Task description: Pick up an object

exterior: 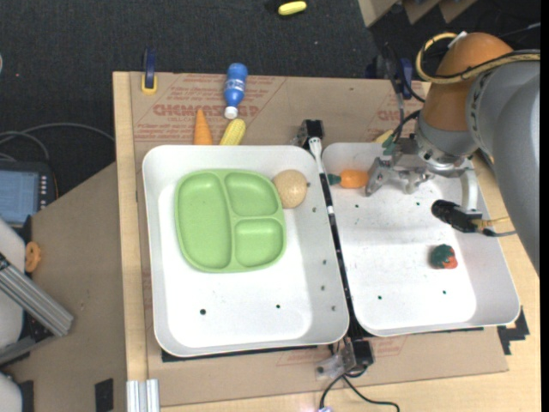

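Gripper position: low over the far end of the right bin, with the grey arm reaching in from the right. Its two fingers stand apart, with nothing visible between them.

Candidate items in the right bin:
- Small orange piece, near the far left corner, just beside the gripper on its left. Contact between the two cannot be determined from where I stand.
- Small green-and-red piece, towards the bin's right side, nearer the camera and well apart from the gripper.

Left bin contents:
- Green divided tray, lying flat in the far half.
- Round tan item, touching the tray's far right corner.

Items on the bench beyond the left bin:
- Blue-and-white bottle, lying down.
- Orange carrot, beside a yellow corn cob, both at the bin's far rim.

Yellow item location: on the dark floor beyond the bench.
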`<action>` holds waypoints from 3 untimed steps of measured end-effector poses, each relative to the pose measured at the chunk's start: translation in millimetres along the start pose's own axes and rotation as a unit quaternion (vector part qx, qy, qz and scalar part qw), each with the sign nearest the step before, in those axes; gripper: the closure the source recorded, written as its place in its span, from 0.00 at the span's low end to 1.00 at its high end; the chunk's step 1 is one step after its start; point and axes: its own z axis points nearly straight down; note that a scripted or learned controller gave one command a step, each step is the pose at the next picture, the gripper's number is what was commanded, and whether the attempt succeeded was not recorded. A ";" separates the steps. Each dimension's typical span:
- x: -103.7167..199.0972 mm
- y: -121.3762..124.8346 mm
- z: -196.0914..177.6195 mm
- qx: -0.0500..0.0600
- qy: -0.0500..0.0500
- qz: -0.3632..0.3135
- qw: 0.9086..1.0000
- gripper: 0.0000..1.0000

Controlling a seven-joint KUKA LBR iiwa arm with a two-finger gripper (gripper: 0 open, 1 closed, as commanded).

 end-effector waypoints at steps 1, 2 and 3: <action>0.0 0.2 -0.1 0.000 -0.001 0.000 1.000 0.00; -4.9 0.6 0.3 -0.001 0.001 -0.001 1.000 0.00; -6.0 0.8 0.3 -0.002 0.001 -0.001 1.000 0.00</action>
